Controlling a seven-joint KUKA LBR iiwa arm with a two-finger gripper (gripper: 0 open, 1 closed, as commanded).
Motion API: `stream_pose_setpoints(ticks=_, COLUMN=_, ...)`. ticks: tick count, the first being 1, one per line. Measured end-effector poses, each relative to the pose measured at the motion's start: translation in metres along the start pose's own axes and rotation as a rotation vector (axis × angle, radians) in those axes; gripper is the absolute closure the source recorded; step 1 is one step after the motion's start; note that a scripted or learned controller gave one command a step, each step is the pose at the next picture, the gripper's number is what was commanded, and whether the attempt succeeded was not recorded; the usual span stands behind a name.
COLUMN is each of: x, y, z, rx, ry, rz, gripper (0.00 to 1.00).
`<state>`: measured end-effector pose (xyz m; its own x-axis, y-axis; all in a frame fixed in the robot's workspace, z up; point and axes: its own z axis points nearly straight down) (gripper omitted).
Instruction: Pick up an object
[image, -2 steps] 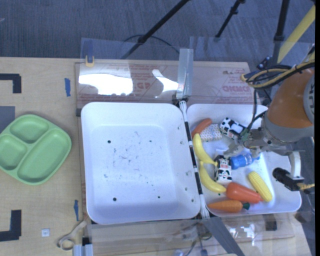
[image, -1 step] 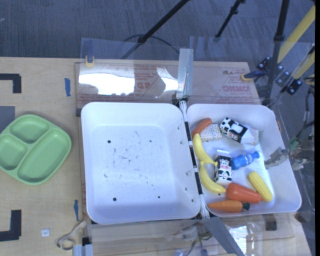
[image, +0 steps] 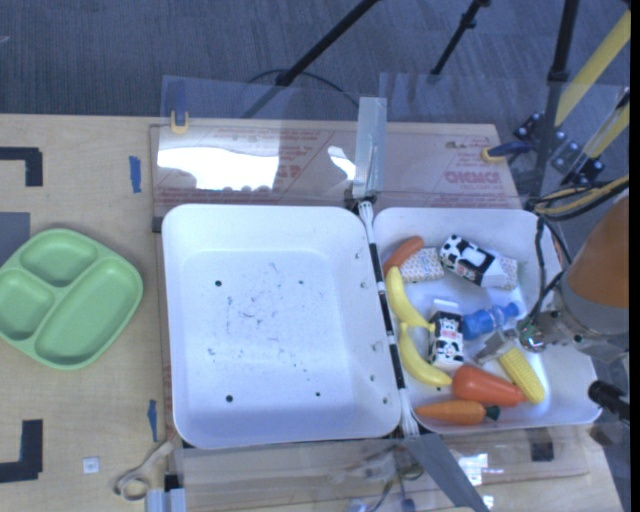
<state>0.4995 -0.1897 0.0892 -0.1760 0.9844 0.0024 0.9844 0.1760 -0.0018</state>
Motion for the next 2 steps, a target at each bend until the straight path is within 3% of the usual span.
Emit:
stream_pose_setpoints(ticks=1, x=-0.001, y=0.000, z=-0.007, rx=0.001, ry=0.002, rz=0.004, gripper=1.00)
stream_pose_setpoints(ticks=2, x=0.037, y=0.019, z=-0.145, rx=0.001, ry=-0.002, rz=0.084, gripper=1.00)
